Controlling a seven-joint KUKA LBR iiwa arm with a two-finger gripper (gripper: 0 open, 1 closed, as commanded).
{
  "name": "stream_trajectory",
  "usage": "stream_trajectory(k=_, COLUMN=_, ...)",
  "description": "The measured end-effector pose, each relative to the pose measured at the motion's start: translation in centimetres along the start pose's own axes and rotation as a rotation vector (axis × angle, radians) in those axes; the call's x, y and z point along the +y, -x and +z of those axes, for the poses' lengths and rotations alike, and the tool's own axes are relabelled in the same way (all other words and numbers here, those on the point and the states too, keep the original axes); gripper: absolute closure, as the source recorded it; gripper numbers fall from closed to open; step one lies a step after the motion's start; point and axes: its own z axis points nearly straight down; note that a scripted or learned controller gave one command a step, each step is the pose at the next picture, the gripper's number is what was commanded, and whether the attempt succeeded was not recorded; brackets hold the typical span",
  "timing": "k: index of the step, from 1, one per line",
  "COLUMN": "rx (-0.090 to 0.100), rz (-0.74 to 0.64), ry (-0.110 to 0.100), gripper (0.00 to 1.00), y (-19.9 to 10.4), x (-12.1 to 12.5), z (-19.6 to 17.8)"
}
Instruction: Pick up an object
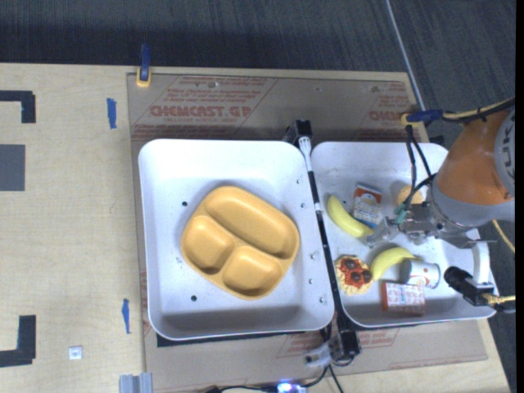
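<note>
**Robot arm reaching into the right-hand bin of small food items**

Two shallow white bins sit side by side on a pale wooden table (65,244), seen from above. Under the bins lies a brown sheet (270,101) printed in red; one word looks like "CHEMCAST", the rest is too faint to read.

The left bin (155,219) holds a yellow sectioned tray (239,240) with three compartments, lying at its centre.

The right bin (360,158) holds several small items. A yellow banana (344,217) lies at about nine o'clock in the bin. A second banana (390,259) lies near the centre. A small red and white carton (368,204) sits at about eleven o'clock; its print is too small to read. A round red item (353,273) with dark markings rests at seven o'clock. A red and white box (403,296) lies at six o'clock, its label unreadable.

The grey arm with its orange band (475,170) enters from three o'clock and is cut off by the frame. The claw (401,223) sits low over the bin's centre, just above the second banana. Cables and metal parts hide it, so how far open it is, and whether it has hold of anything, cannot be told.
</note>
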Motion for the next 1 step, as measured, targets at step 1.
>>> stream_trajectory(k=1, rx=0.002, rz=-0.001, ry=-0.004, gripper=0.0, y=-4.47, x=-4.94, z=1.04)
